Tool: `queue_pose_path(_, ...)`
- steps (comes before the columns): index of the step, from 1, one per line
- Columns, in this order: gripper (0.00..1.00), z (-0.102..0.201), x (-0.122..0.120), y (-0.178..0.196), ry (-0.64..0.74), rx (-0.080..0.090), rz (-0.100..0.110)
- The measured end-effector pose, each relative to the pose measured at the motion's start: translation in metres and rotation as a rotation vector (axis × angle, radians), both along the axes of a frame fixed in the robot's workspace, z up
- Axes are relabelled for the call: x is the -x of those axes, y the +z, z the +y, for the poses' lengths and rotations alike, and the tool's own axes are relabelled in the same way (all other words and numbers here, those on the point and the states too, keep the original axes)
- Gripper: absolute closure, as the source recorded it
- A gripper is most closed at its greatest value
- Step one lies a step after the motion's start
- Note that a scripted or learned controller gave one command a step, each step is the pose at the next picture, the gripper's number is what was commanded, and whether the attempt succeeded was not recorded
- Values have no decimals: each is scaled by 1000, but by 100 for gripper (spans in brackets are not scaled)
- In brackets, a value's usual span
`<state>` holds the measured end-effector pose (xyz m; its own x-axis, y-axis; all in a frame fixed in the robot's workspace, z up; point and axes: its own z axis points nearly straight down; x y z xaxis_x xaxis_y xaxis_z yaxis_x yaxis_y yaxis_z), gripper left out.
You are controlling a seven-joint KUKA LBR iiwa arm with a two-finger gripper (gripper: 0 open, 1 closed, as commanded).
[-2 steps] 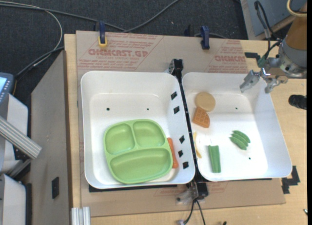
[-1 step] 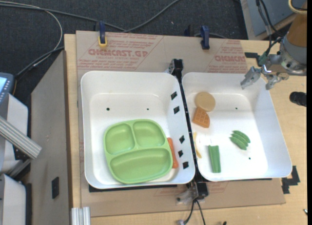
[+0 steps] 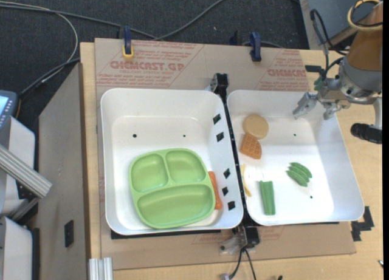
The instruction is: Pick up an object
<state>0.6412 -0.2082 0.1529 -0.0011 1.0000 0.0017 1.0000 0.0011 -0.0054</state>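
From the camera above the bench, the gripper (image 3: 316,106) is hanging over the far right corner of the right bin (image 3: 340,151), its two fingers (image 3: 302,107) spread apart with nothing between them. The arm (image 3: 364,54) is reaching in from the right edge of the view.

The toy foods are lying in that same bin, all nearer the camera and further left than the gripper. Closest is the round tan bun (image 3: 256,126), sitting toward the bin's left wall, with the waffle piece (image 3: 250,147) touching it just below. The pea pod (image 3: 299,173) is resting near the middle of the bin, its long axis running diagonally from upper left to lower right. The green stick (image 3: 267,197) is lying near the front, pointing almost straight toward the camera.

The left bin (image 3: 115,151) is holding a green divided tray (image 3: 173,186), with an orange piece (image 3: 214,189) along the tray's right edge.

Judging from this layout, any pick is calling for a move leftward and toward the front of the bin, with the pea pod most directly in front of the gripper.
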Motion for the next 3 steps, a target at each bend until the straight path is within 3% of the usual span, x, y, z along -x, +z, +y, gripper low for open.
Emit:
queue_pose_path(2, 0, 2, 5, -69, 1, 0, -1)
queue_pose_path(3, 100, 2, 3, -55, 2, 2, -6)
